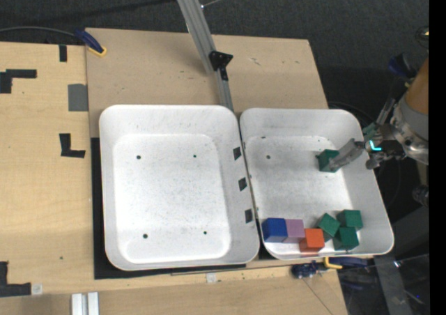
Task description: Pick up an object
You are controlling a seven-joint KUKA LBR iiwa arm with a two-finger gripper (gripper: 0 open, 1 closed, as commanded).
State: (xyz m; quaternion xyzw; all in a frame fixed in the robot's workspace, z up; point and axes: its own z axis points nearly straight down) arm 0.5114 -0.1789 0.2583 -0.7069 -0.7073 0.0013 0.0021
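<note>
Green block (326,160) at gripper (340,160) tip, grip unclear; six other blocks (313,231) clustered along right bin's (293,125) near wall.

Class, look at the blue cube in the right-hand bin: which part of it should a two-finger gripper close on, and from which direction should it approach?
Come from straight above the blue cube and close on its near and far faces. The bin wall crowds its left side and the purple cube sits against its right, leaving no finger room there.

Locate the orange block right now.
The orange block lies in the right bin, near its front edge, just right of the purple block and left of the green blocks.
</note>
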